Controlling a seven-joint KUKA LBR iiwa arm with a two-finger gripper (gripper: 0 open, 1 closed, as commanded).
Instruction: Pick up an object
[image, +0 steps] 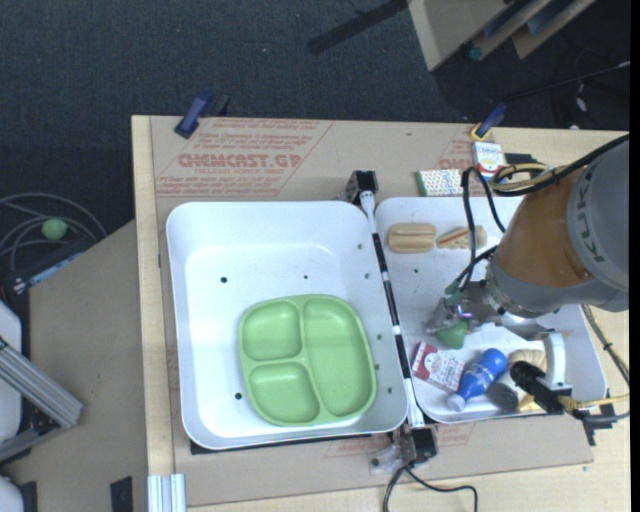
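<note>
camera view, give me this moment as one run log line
arm: reaching into right bin | hand: low over small green item, grasp unclear | left bin: green divided plate | right bin: blue bottle, red packet
</note>
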